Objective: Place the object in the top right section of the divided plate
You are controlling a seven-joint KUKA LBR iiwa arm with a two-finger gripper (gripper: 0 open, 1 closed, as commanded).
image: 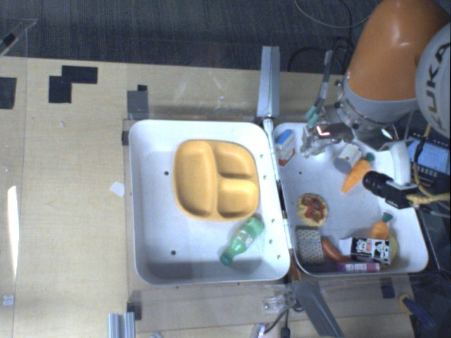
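Two bins: the left bin (144,210) holds a yellow divided plate (215,179) and green bottle (241,241). Whether the gripper (320,138) is open over the right bin (416,248) cannot be told.

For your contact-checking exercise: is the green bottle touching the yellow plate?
Cannot tell. In the camera view the bottle lies tilted with its upper end right at the plate's lower right rim; neither contact nor gap shows plainly.
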